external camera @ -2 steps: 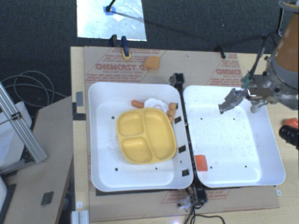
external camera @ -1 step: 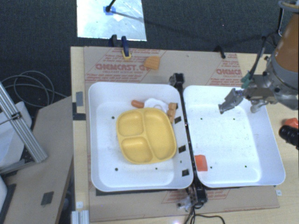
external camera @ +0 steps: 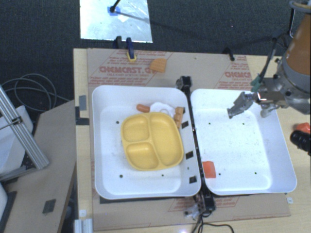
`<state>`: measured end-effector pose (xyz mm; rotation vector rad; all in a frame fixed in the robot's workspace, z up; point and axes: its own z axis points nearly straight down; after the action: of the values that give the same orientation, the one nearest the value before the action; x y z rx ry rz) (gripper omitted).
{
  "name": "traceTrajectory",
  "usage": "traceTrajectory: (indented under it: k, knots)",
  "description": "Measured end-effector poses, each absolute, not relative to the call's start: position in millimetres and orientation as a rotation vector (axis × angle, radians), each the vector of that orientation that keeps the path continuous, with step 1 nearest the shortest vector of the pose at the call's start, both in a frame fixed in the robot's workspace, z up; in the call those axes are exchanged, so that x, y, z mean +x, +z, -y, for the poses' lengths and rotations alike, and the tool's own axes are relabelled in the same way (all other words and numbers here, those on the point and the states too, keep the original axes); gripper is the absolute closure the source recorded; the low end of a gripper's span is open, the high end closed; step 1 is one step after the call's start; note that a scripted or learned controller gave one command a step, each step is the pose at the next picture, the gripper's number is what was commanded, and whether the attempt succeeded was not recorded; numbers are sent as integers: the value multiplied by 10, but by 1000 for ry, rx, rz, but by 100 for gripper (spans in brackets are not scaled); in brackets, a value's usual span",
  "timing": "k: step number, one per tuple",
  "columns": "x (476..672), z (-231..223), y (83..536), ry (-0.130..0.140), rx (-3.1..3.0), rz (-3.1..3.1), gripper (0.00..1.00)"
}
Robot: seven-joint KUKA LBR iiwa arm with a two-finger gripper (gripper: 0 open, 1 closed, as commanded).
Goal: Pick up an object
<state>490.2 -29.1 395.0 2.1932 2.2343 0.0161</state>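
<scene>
- My pincer [external camera: 249, 106] hangs over the far right of the right bin [external camera: 272, 181], its two fingers spread wide with nothing between them.
- I judge this the approach step: no object is yet in reach of the fingers.
- The nearest candidate, an orange block [external camera: 208, 169], sits in that bin's near left corner, well apart from the pincer.
- The left bin [external camera: 104, 178] holds a yellow divided tray [external camera: 150, 141], with a small sausage-like piece [external camera: 143, 108] just beyond it.
- Next, I expect to travel left and nearer, then descend astride the block.
</scene>
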Motion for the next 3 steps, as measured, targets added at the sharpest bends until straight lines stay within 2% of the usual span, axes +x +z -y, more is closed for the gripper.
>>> traceTrajectory:
  k: [1,2,3]
  knots:
    - [4887,1851,4564,3,2224,-2200,0]
    - [4901,1772,4644,5,2209,-2223,100]
    - [4901,1771,4642,4,2209,-2223,0]
